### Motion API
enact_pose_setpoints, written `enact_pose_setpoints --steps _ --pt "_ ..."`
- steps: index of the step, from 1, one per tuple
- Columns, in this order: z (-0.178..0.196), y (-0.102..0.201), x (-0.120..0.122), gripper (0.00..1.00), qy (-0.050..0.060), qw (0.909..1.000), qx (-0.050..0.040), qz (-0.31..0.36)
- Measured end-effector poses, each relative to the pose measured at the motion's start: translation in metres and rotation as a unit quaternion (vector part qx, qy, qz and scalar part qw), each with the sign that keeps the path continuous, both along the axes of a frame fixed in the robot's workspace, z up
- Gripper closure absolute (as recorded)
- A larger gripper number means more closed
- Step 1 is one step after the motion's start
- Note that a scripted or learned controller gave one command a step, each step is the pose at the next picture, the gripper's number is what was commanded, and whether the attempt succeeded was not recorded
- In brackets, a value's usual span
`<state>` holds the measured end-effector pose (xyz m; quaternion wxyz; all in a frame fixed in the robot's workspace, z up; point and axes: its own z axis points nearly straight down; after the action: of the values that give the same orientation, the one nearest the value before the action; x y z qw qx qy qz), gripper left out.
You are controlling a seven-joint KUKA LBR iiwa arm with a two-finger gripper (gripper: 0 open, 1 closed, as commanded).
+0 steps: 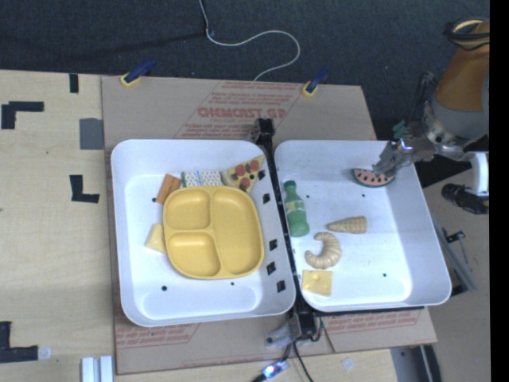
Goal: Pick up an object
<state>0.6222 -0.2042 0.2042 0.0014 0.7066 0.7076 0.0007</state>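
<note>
Watermelon slice (374,178) — under hand (390,159)

Setting: robotics lab test station.
Two white bins (127,237) are sitting on clamped cardboard (238,110); a cable (254,42) is trailing over dark carpet; toy food (324,249) is lying inside.

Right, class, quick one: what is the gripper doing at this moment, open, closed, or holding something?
Gripper: over the watermelon slice at the right bin's far edge; open or closed cannot be told, and no grasp is visible.
</note>
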Motion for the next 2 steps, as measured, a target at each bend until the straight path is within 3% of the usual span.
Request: enact_pose_setpoints --steps 1,2 --pt "0.021 0.001 0.001 1.0 0.001 1.0 0.0005 0.0" --pt "0.01 0.052 -0.017 1.0 0.003 1.0 0.0008 0.001"
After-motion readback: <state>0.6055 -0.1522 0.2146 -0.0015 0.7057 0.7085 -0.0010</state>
